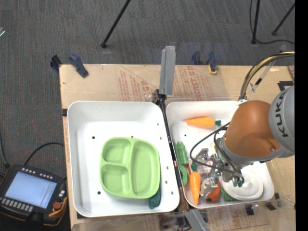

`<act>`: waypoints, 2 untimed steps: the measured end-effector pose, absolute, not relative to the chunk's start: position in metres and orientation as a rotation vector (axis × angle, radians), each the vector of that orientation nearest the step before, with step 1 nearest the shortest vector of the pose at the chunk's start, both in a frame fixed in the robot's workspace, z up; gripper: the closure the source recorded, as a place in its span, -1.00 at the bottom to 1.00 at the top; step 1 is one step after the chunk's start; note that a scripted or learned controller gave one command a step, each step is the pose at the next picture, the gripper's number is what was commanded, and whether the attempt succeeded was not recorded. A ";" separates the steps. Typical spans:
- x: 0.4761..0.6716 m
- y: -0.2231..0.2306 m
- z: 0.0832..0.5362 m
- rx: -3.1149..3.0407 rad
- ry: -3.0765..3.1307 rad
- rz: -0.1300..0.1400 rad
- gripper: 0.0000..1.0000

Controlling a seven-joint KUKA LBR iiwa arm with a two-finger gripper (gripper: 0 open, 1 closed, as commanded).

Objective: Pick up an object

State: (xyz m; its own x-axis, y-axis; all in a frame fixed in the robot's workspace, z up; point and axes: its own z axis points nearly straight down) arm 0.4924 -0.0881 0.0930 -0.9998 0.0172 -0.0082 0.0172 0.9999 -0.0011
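My gripper (213, 173) hangs low over the front part of the right bin (202, 109), under the arm's orange band (250, 131). Cables and the wrist cover much of it. Just below it lie an upright orange carrot (194, 186) and a small orange and grey item (212, 193). A green pod-like vegetable (181, 154) lies along the bin's left wall. Another carrot (201, 122) rests at the back of the bin. A white round dish (243, 190) sits at the front right, partly under the gripper.
The left bin (86, 129) holds a light green divided plate (130, 167), with a dark green item (154, 201) at its front corner. A grey post (167, 71) stands behind the gap between the bins. A teach pendant (31, 191) lies at the far left.
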 end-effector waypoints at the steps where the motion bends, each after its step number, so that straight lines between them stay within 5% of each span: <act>1: 0.481 -0.085 0.093 0.102 3.122 -0.002 -1.00; 2: 0.480 -0.159 0.092 0.205 3.121 0.000 -1.00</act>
